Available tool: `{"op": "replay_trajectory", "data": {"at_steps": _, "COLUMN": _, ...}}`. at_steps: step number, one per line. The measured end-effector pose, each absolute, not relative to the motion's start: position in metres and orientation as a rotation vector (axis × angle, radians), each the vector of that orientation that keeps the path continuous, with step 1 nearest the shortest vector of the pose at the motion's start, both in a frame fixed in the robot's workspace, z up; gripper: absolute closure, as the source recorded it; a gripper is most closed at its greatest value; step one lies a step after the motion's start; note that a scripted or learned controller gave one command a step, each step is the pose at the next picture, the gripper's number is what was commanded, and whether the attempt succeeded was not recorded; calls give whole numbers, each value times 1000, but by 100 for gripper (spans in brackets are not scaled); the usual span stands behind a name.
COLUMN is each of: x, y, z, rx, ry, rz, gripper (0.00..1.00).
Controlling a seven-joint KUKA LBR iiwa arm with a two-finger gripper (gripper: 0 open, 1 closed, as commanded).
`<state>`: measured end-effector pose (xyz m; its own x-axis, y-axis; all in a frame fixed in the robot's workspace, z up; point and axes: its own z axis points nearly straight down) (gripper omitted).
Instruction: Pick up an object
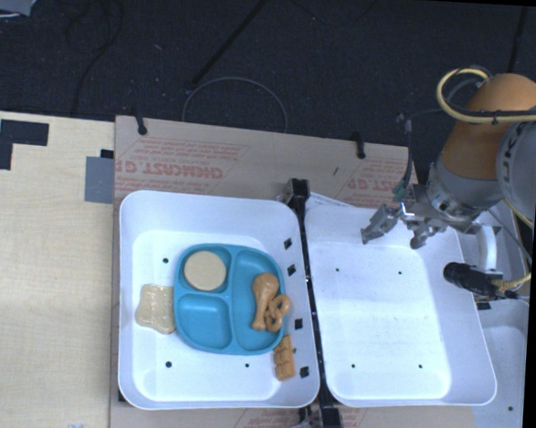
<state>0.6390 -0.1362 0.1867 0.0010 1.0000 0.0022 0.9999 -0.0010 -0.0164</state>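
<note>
One blue tray [207, 328] holds cookie [204, 270], pretzel [269, 301].

- Two shallow white bins are sitting side by side on a cardboard sheet [254, 157] printed with red lettering; the left bin [149, 218] and the right bin [404, 355] are meeting at a black clamp strip [304, 284].
- A pale wooden worktop [34, 284] is stretching away to the left, bearing a grey square patch [97, 177] and black stepped markings [12, 142].
- Dark carpet-like flooring [307, 47] is running along the top, with thin black cables [235, 92] looping across it.
</note>
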Motion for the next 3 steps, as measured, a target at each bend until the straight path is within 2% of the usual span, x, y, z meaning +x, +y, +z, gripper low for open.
{"op": "replay_trajectory", "data": {"at_steps": 1, "x": 642, "y": -136, "z": 196, "rx": -2219, "ry": -2220, "rz": 3, "gripper": 0}}
{"op": "replay_trajectory", "data": {"at_steps": 3, "x": 639, "y": -130, "z": 85, "rx": -2216, "ry": -2220, "rz": 6, "gripper": 0}}
